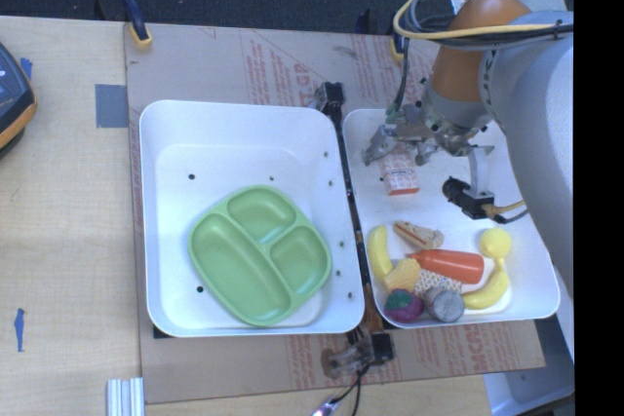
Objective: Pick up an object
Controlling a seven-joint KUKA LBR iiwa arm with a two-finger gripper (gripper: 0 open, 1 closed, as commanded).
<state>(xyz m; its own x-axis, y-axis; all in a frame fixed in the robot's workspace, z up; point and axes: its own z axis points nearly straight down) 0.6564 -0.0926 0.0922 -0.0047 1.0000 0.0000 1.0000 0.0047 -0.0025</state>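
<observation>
On the counter (68,239), the left bin (161,209) carries a green divided plate (259,254) lying flat toward its near side. The right bin (531,292) holds the toys, gathered near: a yellow banana (378,251), a tan bread piece (417,234), an orange carrot (450,264), a purple ball (404,306), a grey disc (448,307), and a yellow curved piece (492,287) at the right. Farther back, a small white and red packet (400,178) lies apart from the pile.

The gripper (409,151) hangs at the far end of the right bin, just above and beside that packet. Whether the jaws are wide or narrow I cannot tell; nothing is visibly between them.

The packet looks the likeliest target: light, probably soft or crinkly, and flat, so it may slide or buckle. A pinch across its short sides seems best. The plastic food looks stiffer and smoother, apt to slip or roll.
</observation>
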